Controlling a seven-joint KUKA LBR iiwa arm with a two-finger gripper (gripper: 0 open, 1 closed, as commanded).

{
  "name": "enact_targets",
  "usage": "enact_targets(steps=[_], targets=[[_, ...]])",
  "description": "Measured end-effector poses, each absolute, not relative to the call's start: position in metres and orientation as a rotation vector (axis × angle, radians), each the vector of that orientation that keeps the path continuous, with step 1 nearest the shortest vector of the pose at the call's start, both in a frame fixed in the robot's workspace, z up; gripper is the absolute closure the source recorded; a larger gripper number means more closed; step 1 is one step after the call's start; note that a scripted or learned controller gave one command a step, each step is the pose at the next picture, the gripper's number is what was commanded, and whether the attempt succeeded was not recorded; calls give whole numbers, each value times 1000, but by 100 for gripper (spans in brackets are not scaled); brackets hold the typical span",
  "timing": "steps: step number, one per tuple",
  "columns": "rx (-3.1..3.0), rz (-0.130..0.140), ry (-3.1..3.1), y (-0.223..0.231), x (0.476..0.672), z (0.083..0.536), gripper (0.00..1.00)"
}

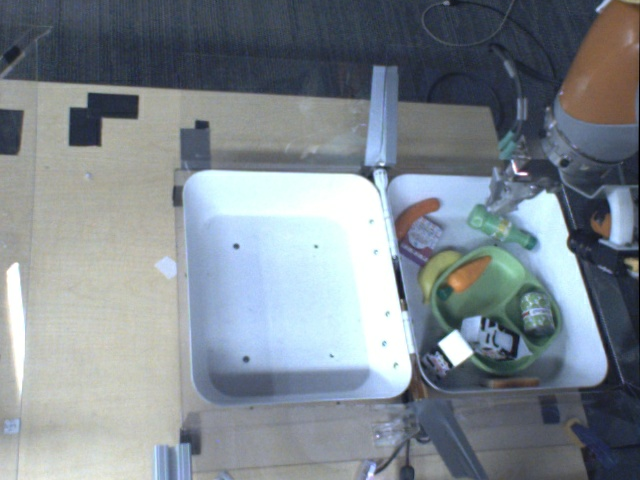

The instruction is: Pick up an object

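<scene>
Camera view: end effector (512,183) low over the far part of the right bin (590,363), a pale green bottle (500,224) just beneath.

Largest first, all placed against the right bin: worktop (90,298) beneath it, left bin (290,286) butted against its left wall, grey arm with orange band (600,63) reaching in over its far right corner. Inside, a green bowl (492,306) toward the near side, with an orange piece (468,274) and a small jar (538,312) in it and a yellow thing (438,268) at its left. Nearer the far wall, the pale green bottle, long axis running left to right and tipping slightly toward the near side, just below and a touch left of the end effector. At the far left, an orange sausage-shaped thing (418,212). Opening of the end effector: cannot tell; nothing seen held. Likely a short drop onto the bottle, squeezing across its long axis.
</scene>
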State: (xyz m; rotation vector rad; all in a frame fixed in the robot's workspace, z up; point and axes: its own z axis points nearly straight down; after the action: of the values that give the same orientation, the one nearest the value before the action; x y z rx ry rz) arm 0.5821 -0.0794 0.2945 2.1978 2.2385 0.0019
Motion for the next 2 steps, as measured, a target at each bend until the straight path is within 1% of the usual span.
enact_targets(steps=[1,2], targets=[[2260,-3,2183,-90,553,235,100],[2259,-2,2183,-89,553,235,0]])
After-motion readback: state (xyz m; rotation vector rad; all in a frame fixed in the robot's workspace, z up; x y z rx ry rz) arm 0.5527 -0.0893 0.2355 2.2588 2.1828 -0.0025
